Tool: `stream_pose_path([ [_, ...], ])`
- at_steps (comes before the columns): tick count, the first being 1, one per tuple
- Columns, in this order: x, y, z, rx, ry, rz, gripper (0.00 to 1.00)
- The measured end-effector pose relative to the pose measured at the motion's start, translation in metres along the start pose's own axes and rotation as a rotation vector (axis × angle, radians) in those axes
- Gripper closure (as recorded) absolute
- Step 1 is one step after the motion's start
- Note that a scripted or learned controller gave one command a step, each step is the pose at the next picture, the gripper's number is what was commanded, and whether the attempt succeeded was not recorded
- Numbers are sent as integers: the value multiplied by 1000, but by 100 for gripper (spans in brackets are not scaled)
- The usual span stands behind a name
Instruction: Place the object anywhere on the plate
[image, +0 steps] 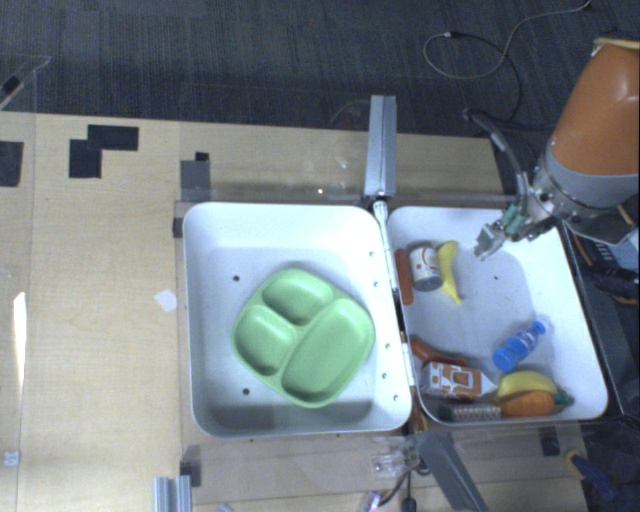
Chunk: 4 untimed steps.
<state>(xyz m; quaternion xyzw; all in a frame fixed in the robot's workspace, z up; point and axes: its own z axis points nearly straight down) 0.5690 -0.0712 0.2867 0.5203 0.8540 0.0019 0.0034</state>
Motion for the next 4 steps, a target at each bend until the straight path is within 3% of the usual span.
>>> stream_pose_path([
  [1, 31, 64, 28, 0, 0, -220, 100],
  [2, 96, 79, 101, 1, 2, -341, 100],
  [3, 39, -8, 101, 1, 0, -335, 100],
  [4, 49, -34, 64, -1, -1, -509, 100],
])
